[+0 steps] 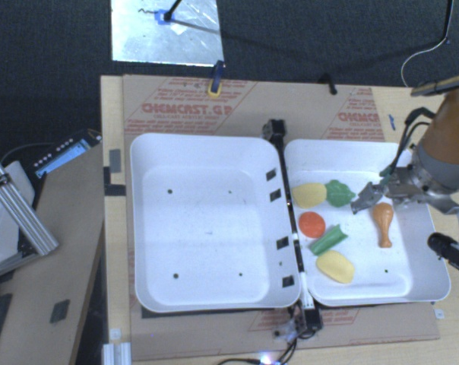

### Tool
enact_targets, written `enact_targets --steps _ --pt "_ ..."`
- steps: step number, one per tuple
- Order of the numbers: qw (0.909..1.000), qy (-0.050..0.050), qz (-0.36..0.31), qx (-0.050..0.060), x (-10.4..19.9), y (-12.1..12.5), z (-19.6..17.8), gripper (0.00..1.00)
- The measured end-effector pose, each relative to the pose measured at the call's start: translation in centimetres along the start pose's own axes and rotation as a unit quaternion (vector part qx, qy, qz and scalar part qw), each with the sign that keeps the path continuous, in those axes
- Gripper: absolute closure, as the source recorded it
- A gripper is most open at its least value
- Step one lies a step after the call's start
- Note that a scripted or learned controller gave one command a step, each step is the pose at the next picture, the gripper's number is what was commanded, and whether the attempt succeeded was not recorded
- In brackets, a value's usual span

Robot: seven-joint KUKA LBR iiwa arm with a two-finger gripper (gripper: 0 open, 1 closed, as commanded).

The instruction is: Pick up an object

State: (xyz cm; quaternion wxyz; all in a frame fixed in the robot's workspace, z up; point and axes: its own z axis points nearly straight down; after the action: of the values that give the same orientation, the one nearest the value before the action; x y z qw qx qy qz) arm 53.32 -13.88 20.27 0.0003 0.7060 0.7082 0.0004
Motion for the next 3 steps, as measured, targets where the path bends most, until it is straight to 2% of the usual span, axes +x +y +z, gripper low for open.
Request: enact_targets --steps 1,2,3 --pt "1.0 0.002 0.0 0.004 3.6 -4.9 6.7 0.0" --pt "1.0 -0.001 -0.002 -0.004 3.6 1.0 1.6 0.0" --pt "1.0 -0.001 0.004 0.003 -1.4 -2.1 8.1 0.0"
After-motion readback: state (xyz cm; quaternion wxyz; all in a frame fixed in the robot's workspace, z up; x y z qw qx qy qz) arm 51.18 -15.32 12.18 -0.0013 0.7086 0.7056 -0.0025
